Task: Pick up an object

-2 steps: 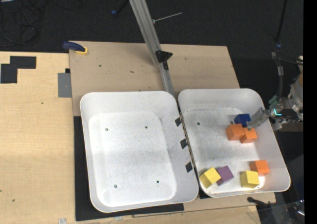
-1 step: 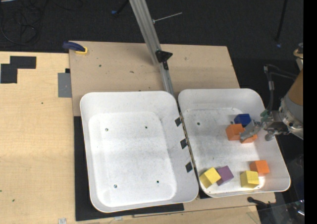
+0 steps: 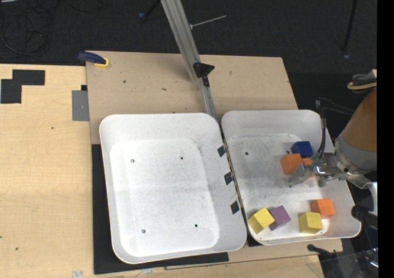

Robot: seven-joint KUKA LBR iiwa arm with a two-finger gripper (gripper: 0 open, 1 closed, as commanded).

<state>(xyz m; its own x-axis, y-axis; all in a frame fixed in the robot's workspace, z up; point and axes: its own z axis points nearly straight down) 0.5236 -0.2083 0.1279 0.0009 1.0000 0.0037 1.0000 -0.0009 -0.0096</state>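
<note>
The right bin [image 3: 265,129] holds several small blocks. An orange block [image 3: 291,163] and a blue block [image 3: 301,147] lie near its right side. Along the front edge lie a yellow block [image 3: 261,219], a purple block [image 3: 280,215], a second yellow block [image 3: 309,222] and a smaller orange block [image 3: 324,208]. My gripper [image 3: 311,171] reaches in from the right and sits low in the bin, just right of the first orange block and below the blue one. It looks close to or touching the orange block.
The left bin [image 3: 123,129] stands beside the right one, with black clips [image 3: 226,177] along the shared edge. A slanted metal rail [image 3: 181,31] rises behind the bins. The arm's grey body [image 3: 360,141] overhangs the right bin's right rim.
</note>
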